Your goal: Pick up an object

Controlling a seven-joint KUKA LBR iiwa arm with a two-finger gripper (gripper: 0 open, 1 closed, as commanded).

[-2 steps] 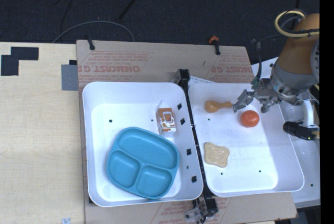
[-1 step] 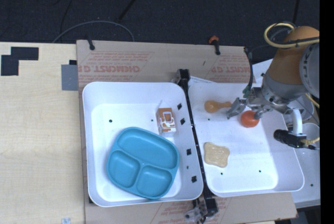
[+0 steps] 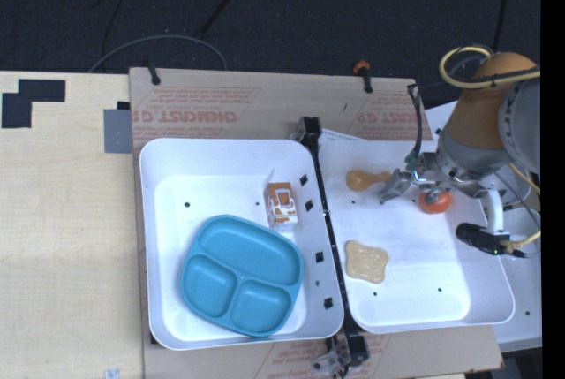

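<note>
- The hand (image 3: 399,184) hangs low in the right bin (image 3: 477,302), fingers spread, gripping nothing, beside the tan spoon-shaped toy (image 3: 364,180).
- The red tomato-like toy (image 3: 433,201) sits under the wrist.
- Risk: closing here may nudge the toy aside.

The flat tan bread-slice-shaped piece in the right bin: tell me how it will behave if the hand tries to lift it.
The flat tan bread-slice-shaped piece lies low on the right white bin floor, so fingers would probably struggle to get under its edges. It looks thin, likely light, and would probably slide when pushed rather than roll or tip. Whether it is stiff or floppy, I cannot tell.
</note>
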